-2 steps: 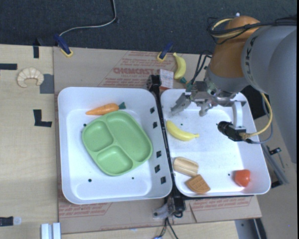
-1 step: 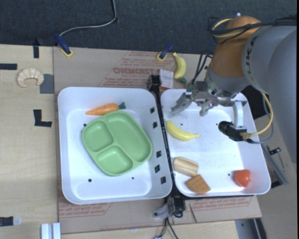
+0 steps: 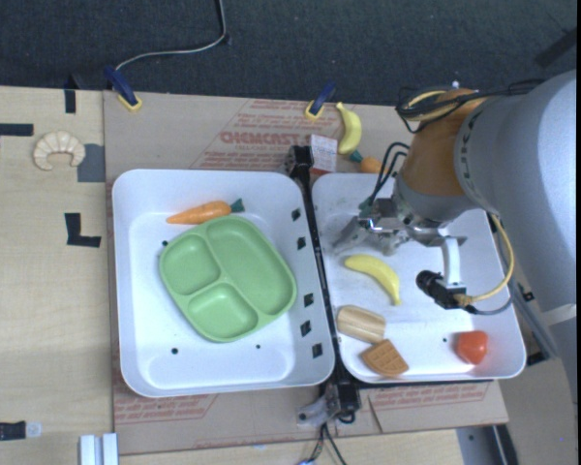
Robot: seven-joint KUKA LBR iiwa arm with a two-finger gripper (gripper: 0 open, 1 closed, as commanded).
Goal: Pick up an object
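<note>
In the right bin [image 3: 504,361] lie a yellow banana [image 3: 376,275], a tan bread roll [image 3: 360,323], a brown wedge of toast [image 3: 384,358] and a red tomato [image 3: 473,347]. My gripper [image 3: 368,239] hangs over the bin's upper middle, just above the banana's upper end. Its fingers are spread open, with nothing between them. The grey arm with its orange band covers the bin's far right part.
The left bin [image 3: 136,356] holds a green divided plate [image 3: 228,274] and an orange carrot [image 3: 201,212]. Behind the bins, on the cardboard, lie a second small banana [image 3: 349,129] and a small card [image 3: 322,150]. A croissant [image 3: 60,150] rests at the far left.
</note>
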